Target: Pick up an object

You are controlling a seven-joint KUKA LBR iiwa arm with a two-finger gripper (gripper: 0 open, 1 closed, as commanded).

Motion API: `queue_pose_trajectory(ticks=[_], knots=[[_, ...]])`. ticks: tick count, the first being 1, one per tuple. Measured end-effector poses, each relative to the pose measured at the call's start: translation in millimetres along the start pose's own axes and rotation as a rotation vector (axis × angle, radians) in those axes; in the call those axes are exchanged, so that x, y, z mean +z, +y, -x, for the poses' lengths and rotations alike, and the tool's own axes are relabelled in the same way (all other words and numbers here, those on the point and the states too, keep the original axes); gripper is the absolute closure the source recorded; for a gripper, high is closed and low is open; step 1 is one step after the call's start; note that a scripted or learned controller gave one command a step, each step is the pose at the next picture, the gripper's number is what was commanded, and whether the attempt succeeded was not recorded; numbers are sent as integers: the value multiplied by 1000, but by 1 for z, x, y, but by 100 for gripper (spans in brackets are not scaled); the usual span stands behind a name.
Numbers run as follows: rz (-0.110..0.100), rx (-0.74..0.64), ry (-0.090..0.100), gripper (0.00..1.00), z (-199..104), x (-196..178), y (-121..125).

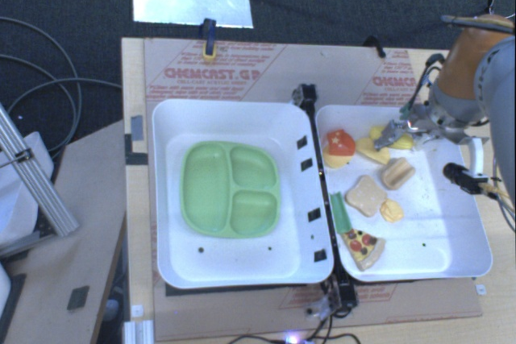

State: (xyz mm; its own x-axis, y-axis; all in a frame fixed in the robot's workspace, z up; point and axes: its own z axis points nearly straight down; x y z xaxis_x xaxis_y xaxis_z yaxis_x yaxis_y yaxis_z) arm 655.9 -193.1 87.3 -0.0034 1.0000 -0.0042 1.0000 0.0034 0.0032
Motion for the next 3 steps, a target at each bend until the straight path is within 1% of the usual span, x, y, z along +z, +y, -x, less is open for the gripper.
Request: queue_pose_trajectory(ticks=[1,2,3], knots=[[-7,1,7,0,-52,-10,-73],[-14,2,9,0,-14,2,-5],[-4,-3,6,0,-60,3,-37]])
